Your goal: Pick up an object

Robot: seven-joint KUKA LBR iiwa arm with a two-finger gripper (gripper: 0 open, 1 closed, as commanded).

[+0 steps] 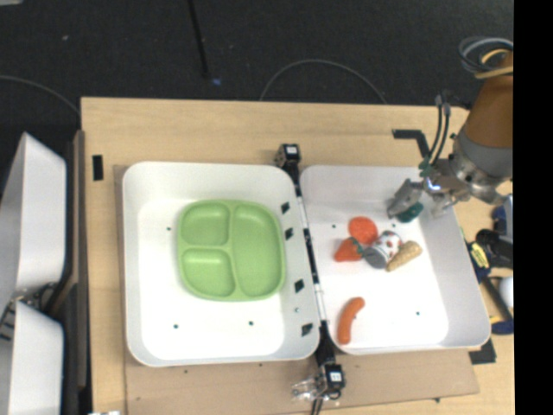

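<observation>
The gripper [408, 204] hangs over the upper right part of the right bin [449, 318], at the end of the grey arm [484, 150] that comes in from the right with its orange band above the wrist. The tool points down and to the left, and a teal patch shows at its tip. Whether its two tips are apart or together cannot be told from this slanted view, since they blur into one dark grey shape. Nothing can be seen between them, and the tip appears to sit above the bin floor, apart from the objects.

Just below and left of the tool lies a small cluster near the bin's middle. An orange-red rounded piece [363, 228] is nearest the gripper. A red wedge-shaped piece [347, 250] touches it from below left. Beside these sits a grey and white object with a red spot [382, 251], and a tan, cone-like piece [403, 255] rests against its right side, tilted up to the right.

Well apart from the cluster, near the bin's lower left, lies an orange sausage-shaped object [348, 319], curved and on its side.

In the left bin [147, 318] a green divided plate [232, 250] with three compartments lies flat. Both bins rest side by side on the wooden bench [190, 128].
</observation>
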